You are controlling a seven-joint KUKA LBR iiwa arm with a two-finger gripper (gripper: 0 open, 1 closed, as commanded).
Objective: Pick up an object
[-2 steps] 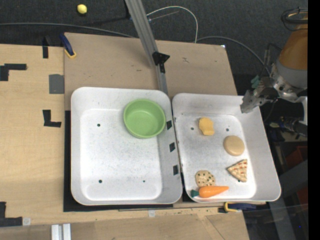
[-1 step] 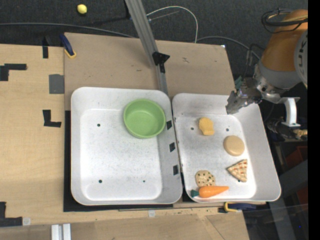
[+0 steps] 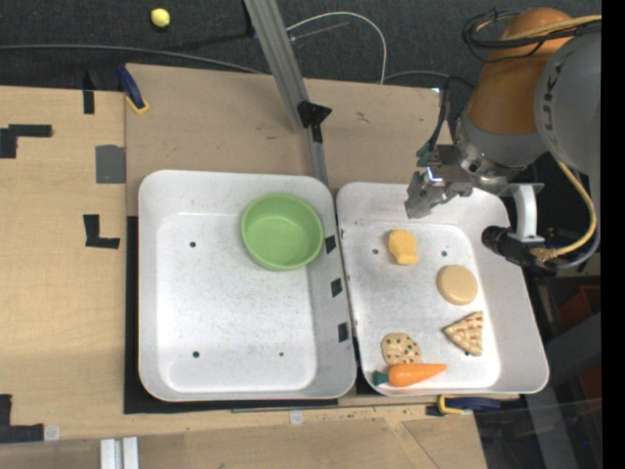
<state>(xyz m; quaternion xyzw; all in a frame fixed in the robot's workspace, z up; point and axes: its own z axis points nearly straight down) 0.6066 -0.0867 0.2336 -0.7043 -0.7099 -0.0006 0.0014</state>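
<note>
wood bench (image 3: pixel 59 291) w/ black tape marks, dark carpet floor (image 3: pixel 78 8) behind, yellow ball (image 3: pixel 160 17).

One fixed camera, high above the bench (image 3: pixel 215 125), looking down at a slant. Far enough off to take in both bins: left bin (image 3: pixel 166 291), right bin (image 3: pixel 513 360), plus dark floor past the bench's far edge. Arm (image 3: pixel 532 76) enters from the right.
</note>
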